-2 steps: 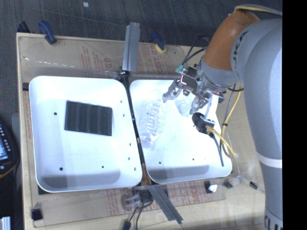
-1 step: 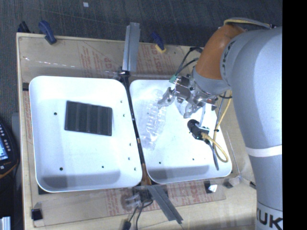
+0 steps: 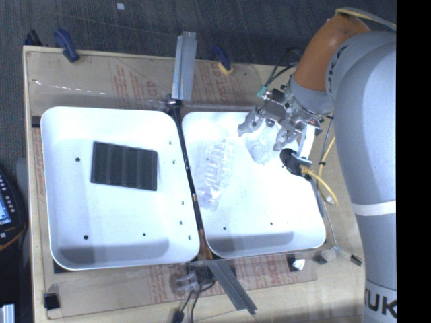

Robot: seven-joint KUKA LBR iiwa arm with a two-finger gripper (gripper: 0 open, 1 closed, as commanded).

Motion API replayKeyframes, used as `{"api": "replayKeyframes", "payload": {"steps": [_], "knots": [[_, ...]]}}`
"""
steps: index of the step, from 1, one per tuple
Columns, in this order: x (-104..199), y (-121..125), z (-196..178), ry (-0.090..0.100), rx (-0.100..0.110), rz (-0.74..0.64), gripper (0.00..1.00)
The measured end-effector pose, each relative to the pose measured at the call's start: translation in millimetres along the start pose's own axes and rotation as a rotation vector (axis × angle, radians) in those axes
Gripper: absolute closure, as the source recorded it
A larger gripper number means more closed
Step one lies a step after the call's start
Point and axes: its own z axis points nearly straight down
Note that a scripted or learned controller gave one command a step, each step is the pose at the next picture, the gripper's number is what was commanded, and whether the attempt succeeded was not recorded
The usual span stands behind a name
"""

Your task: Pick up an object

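- The gripper hangs over the right bin's upper right part, at about one o'clock from that bin's centre, with its two fingers spread apart.
- Between those fingers sits a small clear, glassy-looking object, pale against the white floor; whether the tips actually touch it cannot be told from this slanted view.
- At about eight o'clock from the gripper, near the middle-left of the same bin, lies a clear plastic bottle, stretched lengthwise from roughly one o'clock to seven o'clock and well apart from the fingers.
- The right bin is white and shallow, its left wall just beside the left bin.
- Above the gripper, cables and a black fitting cluster at the wrist, with the orange band at one o'clock from it.
- The grey arm comes in from three o'clock and runs down the right side of the bench.
- Over in the left bin, at nine o'clock from the gripper, a dark ribbed rectangular pad lies flat, left of that bin's centre.
- Blue clamps grip the bench's far edge at eleven o'clock.
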Motion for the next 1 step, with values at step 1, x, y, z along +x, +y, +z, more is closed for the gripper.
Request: {"api": "replayKeyframes", "payload": {"steps": [1], "knots": [[-11.1, -72.2, 11.8, -0.001, 0.005, 0.222, 0.00]]}}
